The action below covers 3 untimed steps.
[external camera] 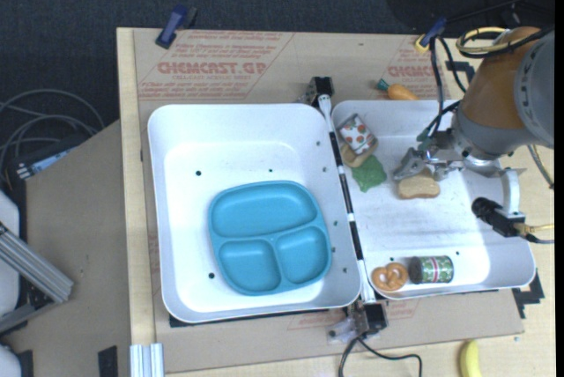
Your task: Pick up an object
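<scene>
We hover our claw (421,166) just above the bread (418,188); its grip state we cannot tell. Next: descend and clench.

Plastic bins and tray on a paper-masked bench

Both white bins, left (163,190) and right (493,269), look like smooth plastic with a soft sheen; the blue divided tray (264,234) is matt plastic; the bench top (238,67) seems covered in tan printed paper, flat and dull; the gripper (423,162) shows bare grey metal, the arm's orange band (489,85) glossy; the small can (429,269) looks metallic with a dark label; the floor (62,5) is rough dark carpet
</scene>
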Each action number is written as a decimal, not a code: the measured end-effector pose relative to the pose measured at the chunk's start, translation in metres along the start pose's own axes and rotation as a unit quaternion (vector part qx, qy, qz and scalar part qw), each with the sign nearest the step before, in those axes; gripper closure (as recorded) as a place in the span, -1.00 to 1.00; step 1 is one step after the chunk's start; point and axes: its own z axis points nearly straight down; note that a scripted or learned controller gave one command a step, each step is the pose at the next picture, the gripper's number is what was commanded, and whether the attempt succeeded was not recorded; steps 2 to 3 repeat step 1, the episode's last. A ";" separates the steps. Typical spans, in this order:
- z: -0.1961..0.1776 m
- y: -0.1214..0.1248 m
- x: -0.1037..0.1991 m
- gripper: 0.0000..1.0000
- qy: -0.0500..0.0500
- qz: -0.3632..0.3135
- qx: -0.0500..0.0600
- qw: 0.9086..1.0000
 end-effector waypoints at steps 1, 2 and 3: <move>-0.091 -0.008 0.084 1.00 0.001 -0.001 -0.001 1.000; -0.091 -0.008 0.084 1.00 0.001 -0.001 -0.001 1.000; -0.091 -0.008 0.084 1.00 0.001 -0.001 -0.001 1.000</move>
